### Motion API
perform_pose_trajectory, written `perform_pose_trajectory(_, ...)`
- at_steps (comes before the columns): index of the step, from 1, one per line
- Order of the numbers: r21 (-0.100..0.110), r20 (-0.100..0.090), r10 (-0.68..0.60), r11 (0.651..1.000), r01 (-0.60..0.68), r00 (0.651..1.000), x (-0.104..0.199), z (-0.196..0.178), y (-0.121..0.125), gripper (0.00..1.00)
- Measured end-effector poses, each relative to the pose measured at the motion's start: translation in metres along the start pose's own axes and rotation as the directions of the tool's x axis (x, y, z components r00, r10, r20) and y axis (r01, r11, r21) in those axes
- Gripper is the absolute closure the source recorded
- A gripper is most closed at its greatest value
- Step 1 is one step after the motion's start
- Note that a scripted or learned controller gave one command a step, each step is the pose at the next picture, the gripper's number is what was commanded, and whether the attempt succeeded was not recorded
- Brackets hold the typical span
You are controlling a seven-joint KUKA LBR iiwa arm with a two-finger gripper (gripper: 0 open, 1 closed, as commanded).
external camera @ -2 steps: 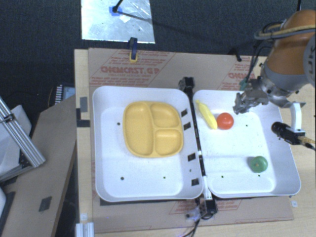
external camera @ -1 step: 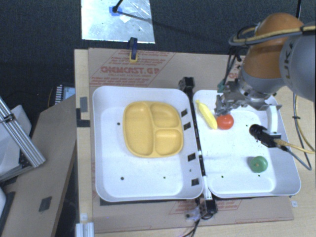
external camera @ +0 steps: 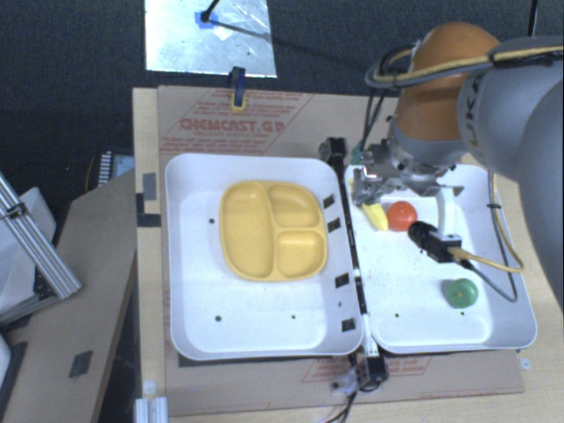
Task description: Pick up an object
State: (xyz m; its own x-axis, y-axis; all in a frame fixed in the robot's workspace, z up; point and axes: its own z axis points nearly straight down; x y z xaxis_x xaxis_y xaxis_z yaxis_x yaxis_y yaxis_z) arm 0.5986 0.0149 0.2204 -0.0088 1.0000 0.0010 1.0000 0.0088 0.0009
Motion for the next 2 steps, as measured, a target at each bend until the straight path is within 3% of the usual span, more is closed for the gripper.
perform_pose_trajectory(1,-0.001,0.0,-0.001,1.0,0.001,1.0,0.058,-0.011,-0.004,1.0)
perform_pose_trajectory(2,0.001,0.0,0.001,1.0,-0.001,1.0,0.089,-0.004,-0.009,1.0)
